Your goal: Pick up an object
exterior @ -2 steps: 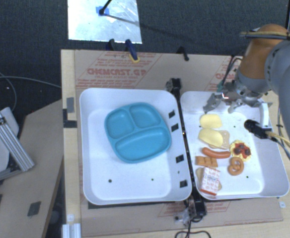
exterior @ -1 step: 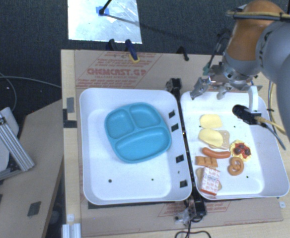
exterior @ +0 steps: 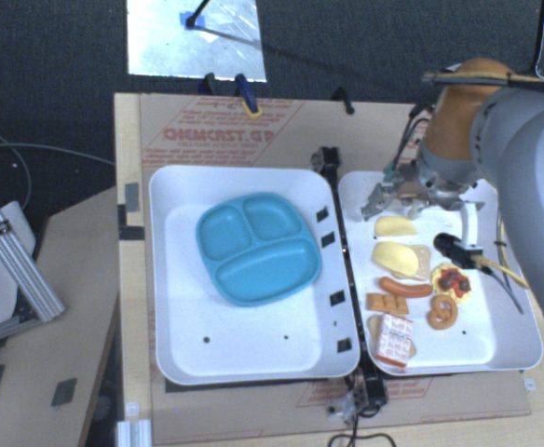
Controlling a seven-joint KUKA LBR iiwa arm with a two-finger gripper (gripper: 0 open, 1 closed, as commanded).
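The right bin (exterior: 510, 343) holds several toy foods. A small pale yellow piece (exterior: 395, 224) lies at its back left, with a larger yellow wedge (exterior: 395, 258) just in front of it. Nearer the front lie an orange sausage (exterior: 405, 288), a brown cracker (exterior: 386, 303), a pretzel (exterior: 442, 312), a red-topped pizza slice (exterior: 455, 280) and a small printed carton (exterior: 394, 339). My gripper (exterior: 385, 200) hangs over the bin's back left corner, just behind the small yellow piece. Nothing shows between its tips.
The left bin (exterior: 188, 343) carries a blue divided plate (exterior: 256, 247). A black-clipped divider (exterior: 339, 250) separates the two bins. The grey arm with its orange band (exterior: 458, 110) covers the right bin's back right part. A shiny sheet (exterior: 196, 24) lies behind the bench.
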